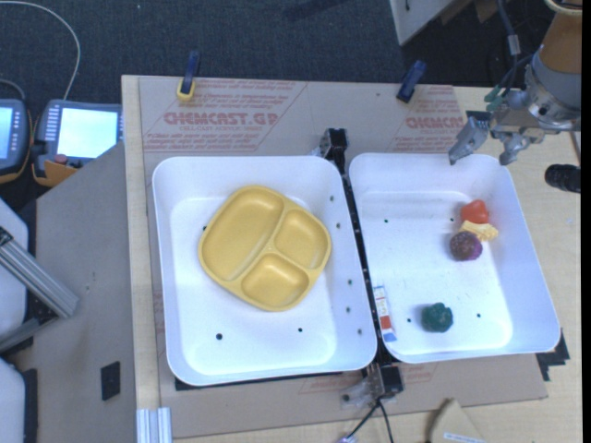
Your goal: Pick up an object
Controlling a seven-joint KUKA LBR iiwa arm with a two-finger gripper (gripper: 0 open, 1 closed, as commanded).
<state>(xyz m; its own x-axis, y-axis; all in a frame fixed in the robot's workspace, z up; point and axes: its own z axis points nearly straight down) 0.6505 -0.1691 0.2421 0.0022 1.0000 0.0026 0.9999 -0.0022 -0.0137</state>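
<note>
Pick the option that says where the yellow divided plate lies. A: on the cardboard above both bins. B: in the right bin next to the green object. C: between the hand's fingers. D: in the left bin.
D: the yellow divided plate lies flat inside the left bin, while the small green object sits in the right bin and the hand is above that bin's far rim.

My jaws [483,150] hang spread apart above the far rim of the right white bin [406,197], gripping nothing. Inside it lie a red-orange lump [475,211], a purple ball [465,245] and a dark green object [437,317]. The left white bin [175,247] holds a yellow divided plastic tray [265,246].
</note>
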